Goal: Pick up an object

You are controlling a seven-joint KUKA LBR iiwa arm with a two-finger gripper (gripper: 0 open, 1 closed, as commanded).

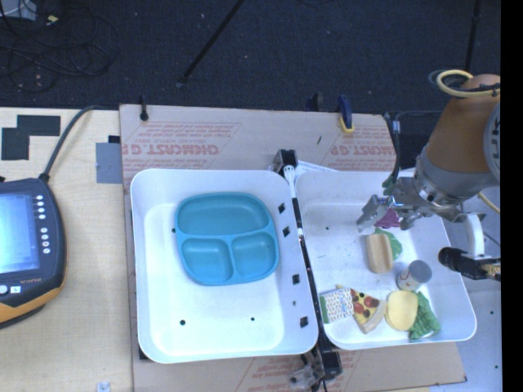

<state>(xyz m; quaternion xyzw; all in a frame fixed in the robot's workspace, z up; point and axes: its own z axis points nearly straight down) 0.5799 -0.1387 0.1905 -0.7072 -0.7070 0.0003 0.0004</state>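
We are looking at an evenly, fairly brightly lit bench (73, 145), with the white bins (163, 219) glaring almost to washout. Soft, short shadows are lying under the blue tray (227, 238). The background floor is sitting dim, and fine detail is reading slightly soft and grainy.

A light wooden bench (65, 341) carries a brown cardboard sheet (245, 141). Left of the sheet lies a control pendant (24, 247) with a lit screen. Beyond the sheet, dark carpet floor (245, 39) holds black cables (57, 47)
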